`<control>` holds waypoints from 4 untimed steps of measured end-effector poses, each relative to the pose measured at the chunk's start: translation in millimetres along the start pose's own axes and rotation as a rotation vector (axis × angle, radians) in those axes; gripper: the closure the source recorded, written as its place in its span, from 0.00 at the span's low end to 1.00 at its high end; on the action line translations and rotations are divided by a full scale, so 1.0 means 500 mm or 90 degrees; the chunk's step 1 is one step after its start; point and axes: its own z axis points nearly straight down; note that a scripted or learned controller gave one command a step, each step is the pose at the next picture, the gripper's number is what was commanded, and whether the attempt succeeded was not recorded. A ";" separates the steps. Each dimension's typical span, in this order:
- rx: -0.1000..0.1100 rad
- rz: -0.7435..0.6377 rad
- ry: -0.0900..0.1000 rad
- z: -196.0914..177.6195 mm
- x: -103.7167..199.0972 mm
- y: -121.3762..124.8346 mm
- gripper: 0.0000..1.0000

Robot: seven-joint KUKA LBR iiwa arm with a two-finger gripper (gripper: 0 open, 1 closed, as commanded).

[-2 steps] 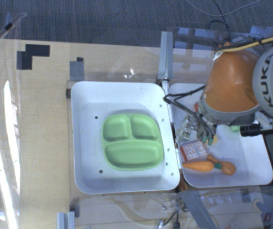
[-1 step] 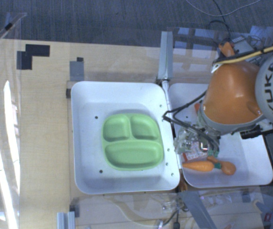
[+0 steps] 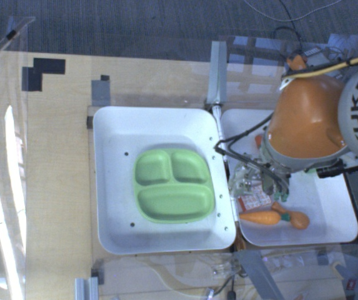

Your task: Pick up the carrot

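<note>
Camera view: arm (image 3: 316, 117) hides claw (image 3: 267, 186) above carrot (image 3: 261, 217).

We see the carrot (image 3: 260, 217) as smooth moulded plastic with a slight sheen, the green divided plate (image 3: 173, 186) as matt plastic, both white bins (image 3: 113, 167) as smooth plastic (faintly glossy at the rims), the bench (image 3: 54, 186) as pale wood grain, and the arm's orange band (image 3: 307, 117) as glossy

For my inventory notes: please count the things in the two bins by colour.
Green: 1, divided plate in the left bin
Orange: 2, carrot and a small orange piece in the right bin
Red-and-white: 1, small item
Total: 4
</note>
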 end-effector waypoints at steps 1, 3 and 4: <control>0.001 -0.218 0.005 0.022 0.021 -0.012 1.00; -0.001 -0.519 0.006 0.024 -0.030 -0.023 1.00; -0.001 -0.426 0.007 0.024 -0.016 -0.032 1.00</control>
